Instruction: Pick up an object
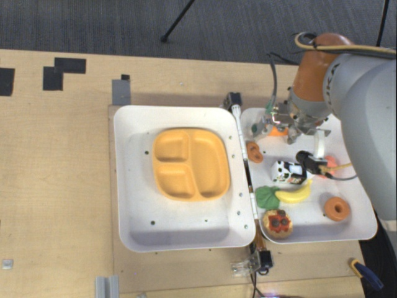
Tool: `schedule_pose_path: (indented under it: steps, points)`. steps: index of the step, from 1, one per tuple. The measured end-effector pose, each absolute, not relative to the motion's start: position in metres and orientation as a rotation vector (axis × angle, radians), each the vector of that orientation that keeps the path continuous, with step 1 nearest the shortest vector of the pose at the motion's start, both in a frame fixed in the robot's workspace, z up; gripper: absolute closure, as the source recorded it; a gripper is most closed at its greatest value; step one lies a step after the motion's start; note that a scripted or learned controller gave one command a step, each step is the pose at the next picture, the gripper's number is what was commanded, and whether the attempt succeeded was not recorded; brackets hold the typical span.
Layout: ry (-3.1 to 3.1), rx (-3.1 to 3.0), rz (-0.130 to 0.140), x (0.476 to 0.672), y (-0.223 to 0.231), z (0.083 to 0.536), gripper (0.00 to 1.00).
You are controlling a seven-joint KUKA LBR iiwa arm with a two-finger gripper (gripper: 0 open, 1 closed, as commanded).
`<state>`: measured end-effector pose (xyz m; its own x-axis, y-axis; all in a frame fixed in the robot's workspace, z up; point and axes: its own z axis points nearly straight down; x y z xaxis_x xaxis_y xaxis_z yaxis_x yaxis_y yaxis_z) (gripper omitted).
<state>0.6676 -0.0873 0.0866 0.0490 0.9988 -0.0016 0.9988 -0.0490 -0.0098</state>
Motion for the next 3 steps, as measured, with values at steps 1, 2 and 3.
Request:
schedule_pose_path:
  steps: [1, 2, 3]
  points:
    - [-2.085, -2.337, 0.013, 0.667, -0.084, 0.086, 0.0]
    - [-2.078, -2.322, 0.021, 0.666, -0.081, 0.096, 1.0]
    - [-2.084, -2.327, 0.012, 0.667, -0.081, 0.097, 0.0]
